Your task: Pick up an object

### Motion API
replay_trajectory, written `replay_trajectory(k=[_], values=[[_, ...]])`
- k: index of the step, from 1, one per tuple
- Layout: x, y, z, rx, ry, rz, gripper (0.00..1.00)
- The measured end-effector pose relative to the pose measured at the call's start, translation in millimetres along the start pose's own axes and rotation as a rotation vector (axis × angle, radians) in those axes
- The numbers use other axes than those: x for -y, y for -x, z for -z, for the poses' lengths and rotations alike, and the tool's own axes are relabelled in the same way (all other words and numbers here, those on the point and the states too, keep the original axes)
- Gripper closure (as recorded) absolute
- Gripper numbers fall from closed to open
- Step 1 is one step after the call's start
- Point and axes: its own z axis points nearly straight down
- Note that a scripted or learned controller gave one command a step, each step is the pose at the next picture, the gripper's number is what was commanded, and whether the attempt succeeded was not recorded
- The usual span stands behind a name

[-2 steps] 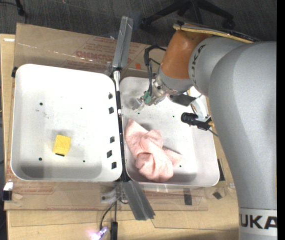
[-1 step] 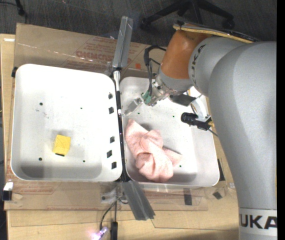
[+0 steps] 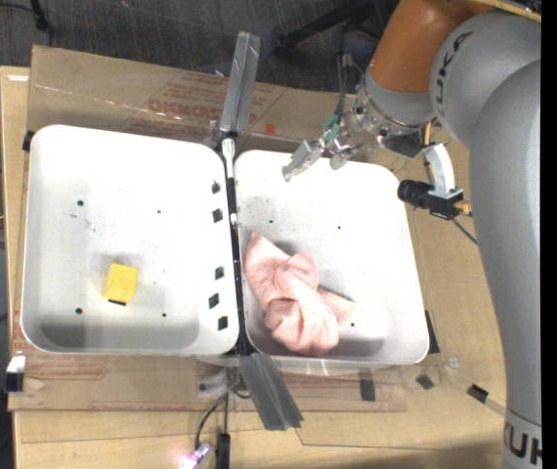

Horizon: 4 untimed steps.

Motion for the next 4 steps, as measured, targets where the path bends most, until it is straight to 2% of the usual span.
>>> replay_trajectory(k=[1,2,3,4], values=[[-6.4,-21.4,-109.9,-0.001,-0.002,0.039,0.0],[15.8,-25.4,-141.6,0.015,0.005,0.22,0.0],[14.5,-28.1,-131.9,0.01,0.005,0.225,1.0],[28.7,-66.9,-45.8,0.001,0.002,0.368,1.0]])
